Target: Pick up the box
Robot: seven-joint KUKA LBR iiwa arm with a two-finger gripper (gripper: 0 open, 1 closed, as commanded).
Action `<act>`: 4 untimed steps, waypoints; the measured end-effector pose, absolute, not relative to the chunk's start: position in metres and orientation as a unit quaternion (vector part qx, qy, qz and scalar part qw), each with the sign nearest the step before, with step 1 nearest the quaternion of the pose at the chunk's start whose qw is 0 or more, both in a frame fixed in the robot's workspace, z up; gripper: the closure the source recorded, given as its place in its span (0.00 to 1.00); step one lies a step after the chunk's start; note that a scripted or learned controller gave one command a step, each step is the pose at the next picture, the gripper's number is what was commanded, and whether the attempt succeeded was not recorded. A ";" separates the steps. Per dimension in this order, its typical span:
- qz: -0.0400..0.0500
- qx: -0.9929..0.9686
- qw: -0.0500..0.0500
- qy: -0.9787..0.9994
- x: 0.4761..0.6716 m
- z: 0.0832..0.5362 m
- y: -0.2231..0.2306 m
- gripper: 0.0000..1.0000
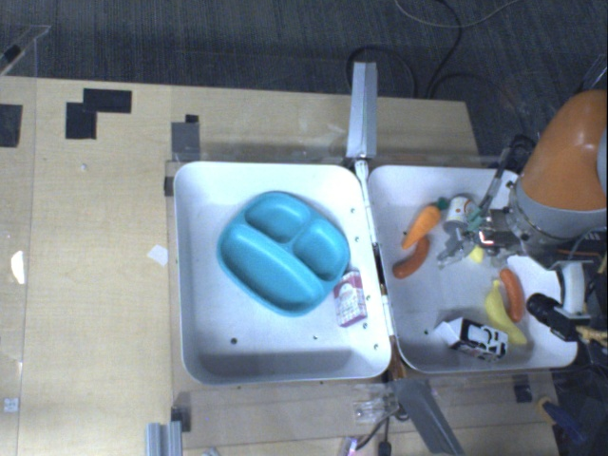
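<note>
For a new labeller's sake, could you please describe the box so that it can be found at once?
Look in the left bin, beside the blue divided plate. The box lies by the plate's lower right edge, close to the wall between the bins: small, pink and white, unlike the plain blue plate.

One fixed camera looks down at a slant, seemingly from moderate height, on both white bins [190, 255].

Box [351, 298] in L bin [199, 255], beside plate [283, 251]
</note>
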State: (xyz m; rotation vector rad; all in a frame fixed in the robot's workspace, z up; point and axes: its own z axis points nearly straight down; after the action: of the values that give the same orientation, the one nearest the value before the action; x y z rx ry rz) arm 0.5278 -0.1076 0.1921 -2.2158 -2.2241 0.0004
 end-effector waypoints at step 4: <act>-0.001 -0.640 -0.001 -0.768 0.603 0.254 -0.206 1.00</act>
State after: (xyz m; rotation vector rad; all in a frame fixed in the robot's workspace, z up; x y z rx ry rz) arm 0.6035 -0.2062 0.2540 -2.0133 -2.4155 -0.0016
